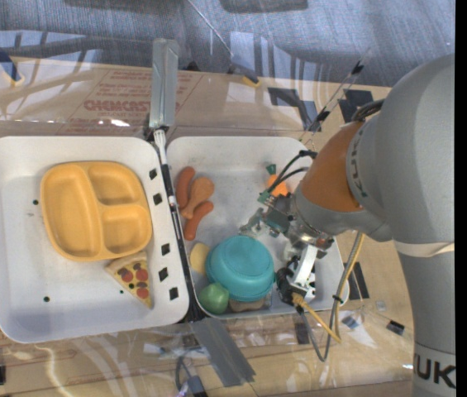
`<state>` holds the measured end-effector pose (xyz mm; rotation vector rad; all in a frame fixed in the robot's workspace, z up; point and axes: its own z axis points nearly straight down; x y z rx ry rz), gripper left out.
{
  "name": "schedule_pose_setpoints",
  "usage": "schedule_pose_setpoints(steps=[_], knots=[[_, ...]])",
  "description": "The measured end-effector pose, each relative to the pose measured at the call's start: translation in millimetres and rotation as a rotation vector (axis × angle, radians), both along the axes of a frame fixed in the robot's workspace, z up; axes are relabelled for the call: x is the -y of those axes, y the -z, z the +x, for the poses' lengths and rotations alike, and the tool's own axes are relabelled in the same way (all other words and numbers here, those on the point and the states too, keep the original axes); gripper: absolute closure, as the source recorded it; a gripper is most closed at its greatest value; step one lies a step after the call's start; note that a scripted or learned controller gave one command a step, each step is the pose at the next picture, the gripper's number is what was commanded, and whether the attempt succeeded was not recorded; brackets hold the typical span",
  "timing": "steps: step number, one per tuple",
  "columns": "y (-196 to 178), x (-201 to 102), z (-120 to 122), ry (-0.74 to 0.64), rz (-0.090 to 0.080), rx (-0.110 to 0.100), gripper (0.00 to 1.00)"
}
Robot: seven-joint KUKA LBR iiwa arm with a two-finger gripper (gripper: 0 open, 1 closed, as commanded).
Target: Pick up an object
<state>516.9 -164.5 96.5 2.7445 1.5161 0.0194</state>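
Observation:
My gripper (pixel 268 216) hangs low in the right bin (pixel 233 151), just off the upper right rim of an upside-down teal bowl (pixel 241 267). A small orange piece with a green tip (pixel 276 187) lies right behind the gripper, partly hidden by the wrist. To the left lie two orange-red sausages (pixel 185 184) (pixel 197 218) and a tan drumstick (pixel 201 191). A yellow fruit (pixel 199 257) and a green apple (pixel 213 298) sit against the bowl's left and front. Something brown (pixel 248 305) peeks out from under the bowl.
The left bin (pixel 10 246) holds a yellow divided plate (pixel 94 209) and a pizza slice (pixel 135 279). A grey divider (pixel 169 222) separates the bins. The arm's grey body (pixel 407 155) covers the right bin's right side.

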Motion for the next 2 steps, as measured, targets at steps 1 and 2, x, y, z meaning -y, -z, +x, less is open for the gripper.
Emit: schedule_pose_setpoints(steps=[1, 2], knots=[[1.6, -0.1, -1.2, 0.001, 0.001, -0.004, 0.0], [5.7, -47.5, 48.4, 0.079, 0.004, -0.018, 0.0]])
